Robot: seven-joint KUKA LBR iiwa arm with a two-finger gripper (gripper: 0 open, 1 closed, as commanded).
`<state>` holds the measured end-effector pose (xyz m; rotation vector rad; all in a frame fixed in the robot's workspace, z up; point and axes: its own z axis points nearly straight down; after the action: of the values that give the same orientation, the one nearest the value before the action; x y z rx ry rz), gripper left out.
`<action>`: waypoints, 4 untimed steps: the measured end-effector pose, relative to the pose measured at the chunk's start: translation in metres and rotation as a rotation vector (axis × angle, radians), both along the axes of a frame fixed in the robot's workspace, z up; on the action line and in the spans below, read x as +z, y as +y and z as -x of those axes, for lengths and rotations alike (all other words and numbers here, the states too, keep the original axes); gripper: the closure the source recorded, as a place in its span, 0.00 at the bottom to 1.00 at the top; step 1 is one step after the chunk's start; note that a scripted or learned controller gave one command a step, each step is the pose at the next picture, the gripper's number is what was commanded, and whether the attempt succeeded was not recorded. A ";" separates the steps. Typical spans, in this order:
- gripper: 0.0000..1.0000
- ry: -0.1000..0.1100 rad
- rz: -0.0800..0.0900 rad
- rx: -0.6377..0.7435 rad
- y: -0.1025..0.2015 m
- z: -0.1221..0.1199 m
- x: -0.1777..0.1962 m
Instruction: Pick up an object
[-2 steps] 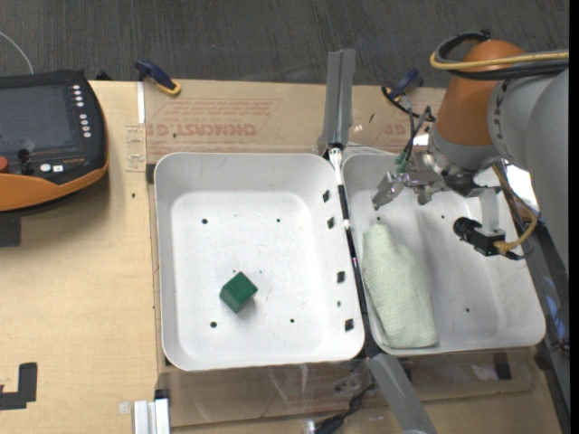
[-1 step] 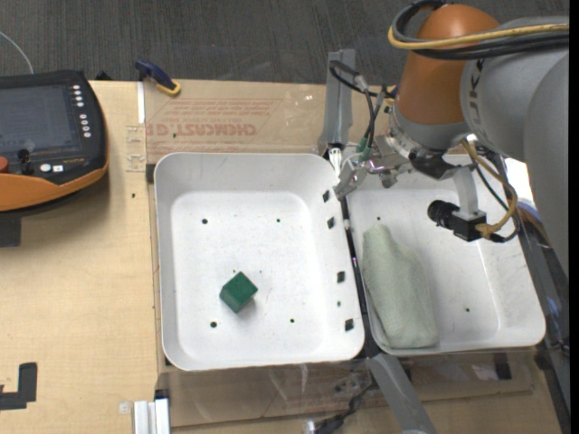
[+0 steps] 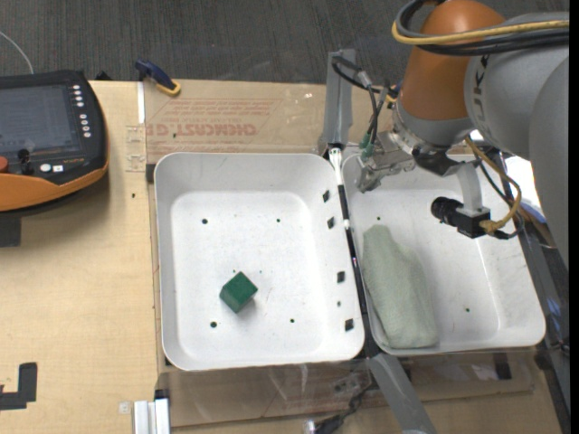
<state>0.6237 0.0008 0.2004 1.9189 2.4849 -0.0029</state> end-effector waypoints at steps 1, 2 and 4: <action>1.00 0.002 -0.001 0.001 0.048 0.041 0.034; 1.00 0.004 -0.001 -0.288 0.045 0.028 -0.010; 1.00 0.005 0.000 -0.605 0.034 0.136 -0.010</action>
<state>0.4881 0.0349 0.1902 2.5762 1.8024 -0.0080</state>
